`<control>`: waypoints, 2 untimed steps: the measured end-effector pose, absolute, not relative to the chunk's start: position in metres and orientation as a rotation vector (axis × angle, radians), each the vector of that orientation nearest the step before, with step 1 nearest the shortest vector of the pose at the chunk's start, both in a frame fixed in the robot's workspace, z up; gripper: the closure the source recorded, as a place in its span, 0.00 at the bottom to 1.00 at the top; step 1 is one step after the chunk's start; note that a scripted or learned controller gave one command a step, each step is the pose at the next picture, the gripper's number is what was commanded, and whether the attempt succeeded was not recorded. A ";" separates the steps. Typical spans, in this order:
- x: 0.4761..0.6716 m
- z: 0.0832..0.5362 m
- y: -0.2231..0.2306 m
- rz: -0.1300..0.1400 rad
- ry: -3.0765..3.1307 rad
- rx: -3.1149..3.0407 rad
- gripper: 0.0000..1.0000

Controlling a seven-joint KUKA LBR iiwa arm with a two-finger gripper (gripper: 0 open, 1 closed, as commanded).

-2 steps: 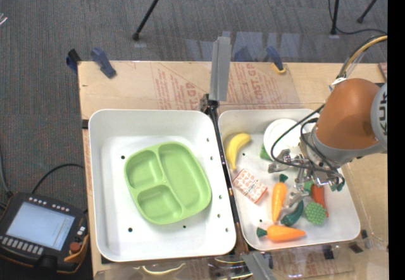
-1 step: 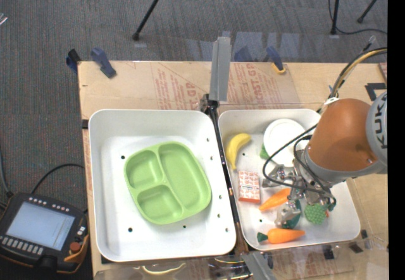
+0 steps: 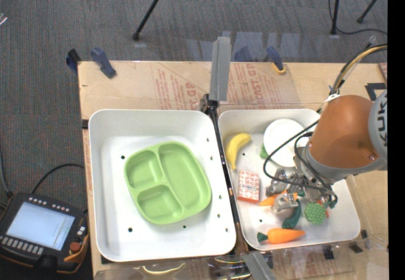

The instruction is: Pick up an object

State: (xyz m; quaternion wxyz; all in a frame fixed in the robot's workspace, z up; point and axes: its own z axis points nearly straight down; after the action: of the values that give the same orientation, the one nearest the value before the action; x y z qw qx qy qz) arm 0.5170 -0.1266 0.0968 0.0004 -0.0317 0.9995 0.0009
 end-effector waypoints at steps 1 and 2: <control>0.560 0.088 -0.091 0.002 3.136 0.168 1.00; 0.560 0.088 -0.091 0.002 3.137 0.167 0.00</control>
State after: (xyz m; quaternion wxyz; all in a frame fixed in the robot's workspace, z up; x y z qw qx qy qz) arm 0.5599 -0.0909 0.0875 0.0001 0.0531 0.9986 0.0006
